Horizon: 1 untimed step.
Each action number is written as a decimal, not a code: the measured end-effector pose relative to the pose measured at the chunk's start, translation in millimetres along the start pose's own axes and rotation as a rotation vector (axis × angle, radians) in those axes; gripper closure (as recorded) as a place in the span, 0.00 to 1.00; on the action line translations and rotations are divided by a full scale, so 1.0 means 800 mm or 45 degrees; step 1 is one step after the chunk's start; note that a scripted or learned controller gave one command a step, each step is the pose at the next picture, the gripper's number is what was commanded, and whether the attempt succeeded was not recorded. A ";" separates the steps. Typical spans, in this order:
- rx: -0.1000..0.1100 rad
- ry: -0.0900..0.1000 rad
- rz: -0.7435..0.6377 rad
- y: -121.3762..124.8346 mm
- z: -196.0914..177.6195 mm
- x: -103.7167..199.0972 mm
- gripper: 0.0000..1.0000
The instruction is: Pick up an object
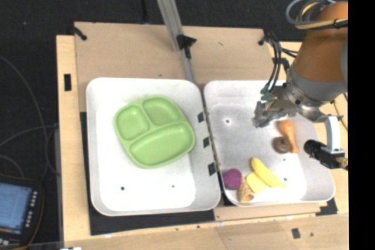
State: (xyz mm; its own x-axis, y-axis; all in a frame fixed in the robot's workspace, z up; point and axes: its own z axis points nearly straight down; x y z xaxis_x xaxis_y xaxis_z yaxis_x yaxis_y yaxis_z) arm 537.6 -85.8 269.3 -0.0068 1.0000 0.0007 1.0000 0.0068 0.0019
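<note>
White plastic for both shallow bins, side by side on a tan counter [132, 50]. Left bin [105, 184]: one lime-green divided plate [154, 131], three compartments, lying slightly askew near the middle. Right bin [234, 102]: a purple round toy [232, 178] at the front-left corner, just beside a yellow banana [265, 173] and a pale wedge-shaped piece [248, 188] touching the banana's lower end; farther right, an orange carrot-like piece [287, 130] with a brown round knob [282, 145] at its near end. Grey arm with orange band reaching in from the right, end effector [265, 114] low over the right bin, just left of the carrot's upper end; grip state impossible to tell, nothing seen between its tips. Slanted metal pole [167, 3] behind the bins.
</note>
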 end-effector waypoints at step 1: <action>0.000 0.000 -0.001 0.025 -0.003 0.069 1.00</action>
State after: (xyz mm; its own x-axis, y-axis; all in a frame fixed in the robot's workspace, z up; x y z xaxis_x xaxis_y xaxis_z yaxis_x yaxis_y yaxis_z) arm 557.1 -30.3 271.6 -0.0077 1.0000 0.0007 1.0000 0.0077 0.0020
